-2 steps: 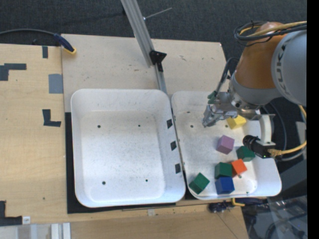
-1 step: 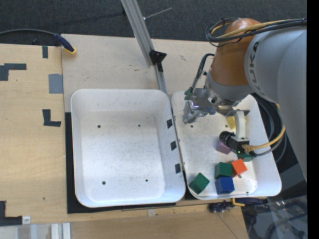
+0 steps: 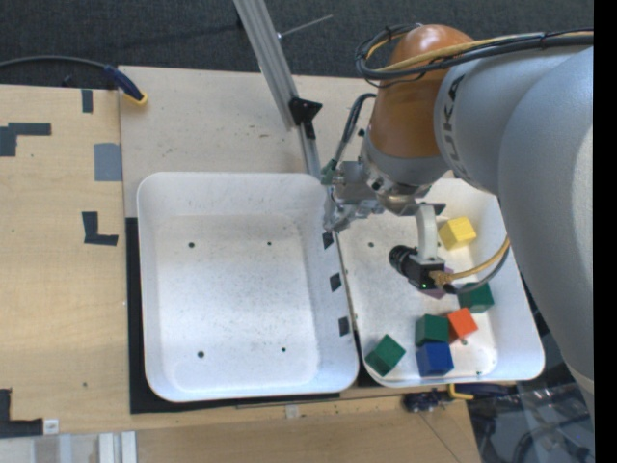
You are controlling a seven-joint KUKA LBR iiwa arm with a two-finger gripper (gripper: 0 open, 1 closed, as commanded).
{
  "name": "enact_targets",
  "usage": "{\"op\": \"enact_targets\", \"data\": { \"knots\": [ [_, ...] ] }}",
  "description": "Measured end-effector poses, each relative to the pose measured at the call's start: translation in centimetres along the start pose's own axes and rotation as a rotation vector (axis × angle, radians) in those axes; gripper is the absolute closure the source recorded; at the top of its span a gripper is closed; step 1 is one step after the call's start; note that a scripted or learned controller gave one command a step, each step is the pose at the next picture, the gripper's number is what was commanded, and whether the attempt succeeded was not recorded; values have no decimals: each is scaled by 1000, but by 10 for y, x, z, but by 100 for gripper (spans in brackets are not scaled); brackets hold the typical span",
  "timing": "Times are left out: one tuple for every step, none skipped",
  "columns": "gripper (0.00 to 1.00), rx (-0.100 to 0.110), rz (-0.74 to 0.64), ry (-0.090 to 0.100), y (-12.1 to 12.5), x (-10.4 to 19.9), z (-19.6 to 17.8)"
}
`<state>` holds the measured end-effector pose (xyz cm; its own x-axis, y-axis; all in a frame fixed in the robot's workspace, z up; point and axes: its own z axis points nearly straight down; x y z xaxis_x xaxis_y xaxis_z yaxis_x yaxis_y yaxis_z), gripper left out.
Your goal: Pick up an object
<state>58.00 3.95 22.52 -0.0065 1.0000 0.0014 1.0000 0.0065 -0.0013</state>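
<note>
The gripper [image 3: 335,218] hangs at the left wall of the right bin [image 3: 381,287], its spread impossible to tell. The green block [image 3: 387,353] (just apart from the other blocks [image 3: 435,358], at the bin's front) looks light, rigid and smooth. Its opposite flat faces likely offer the surest hold.

One camera only, fixed above bench [image 3: 58,258], looking down at slant. Left bin [image 3: 231,297] near middle of frame, whole rim visible. Right bin [image 3: 381,292] just beside left bin, partly covered by arm [image 3: 521,123] reaching in from side opposite left bin. View medium-near.
</note>
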Motion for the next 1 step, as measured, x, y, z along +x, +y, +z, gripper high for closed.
{"op": "enact_targets", "data": {
  "knots": [
    [100, -2, 0, 0, 22, 49, -12]
  ]
}}
